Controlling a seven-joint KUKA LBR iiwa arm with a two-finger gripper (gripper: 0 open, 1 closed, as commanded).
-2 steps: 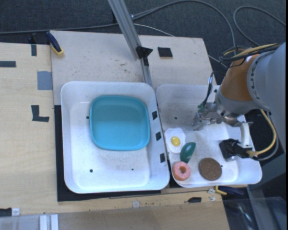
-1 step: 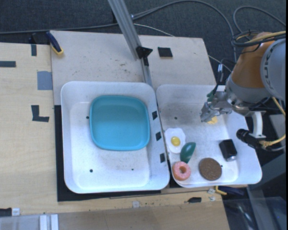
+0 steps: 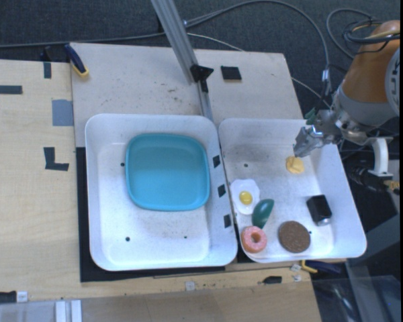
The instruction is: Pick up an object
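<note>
Camera view from above takes in two white bins side by side on my table [image 3: 27, 180]. One teal square plate [image 3: 168, 172] lies in the left bin [image 3: 104, 247]. Six small things sit in the right bin [image 3: 342, 200]: one yellow lump [image 3: 295, 166] toward the upper middle, one fried-egg toy [image 3: 245, 196] by the left wall, one dark green piece [image 3: 262, 211] just beside the egg, one pink donut [image 3: 254, 239] at the lower left, one brown round disc [image 3: 294, 236] next to the donut, and one black block [image 3: 318, 208] at the right. My arm reaches in from the upper right of the frame, bent downward, its orange band uppermost. My gripper [image 3: 305, 144] hangs just above the yellow lump; whether it is open or closed I cannot tell.
</note>
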